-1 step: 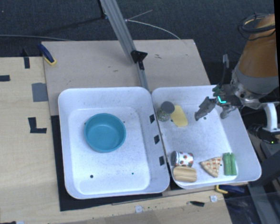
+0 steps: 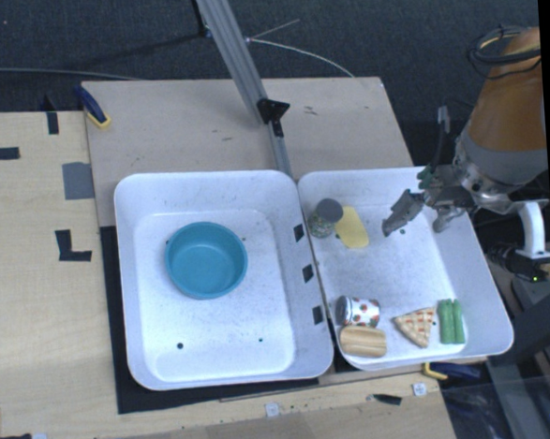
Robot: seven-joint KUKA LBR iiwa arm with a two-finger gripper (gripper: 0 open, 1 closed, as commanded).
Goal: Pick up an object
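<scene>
My gripper (image 2: 414, 219) hangs over the upper right part of the right bin (image 2: 401, 269), open, with nothing between its fingers. To its left lie a yellow lemon-shaped piece (image 2: 353, 227) and a small grey cylinder (image 2: 327, 214), close together near the bin's upper left corner. Along the bin's front edge sit a small red-and-white can (image 2: 358, 309), a tan bread loaf (image 2: 362, 341), a pizza slice (image 2: 417, 326) and a green piece (image 2: 450, 322). All of these lie apart from the gripper.
A blue bowl (image 2: 205, 259) sits in the left bin (image 2: 149, 298). A grey metal pole (image 2: 243, 66) slants down from the top to the gap between the bins. The arm's orange-banded body (image 2: 506, 104) stands at the right edge.
</scene>
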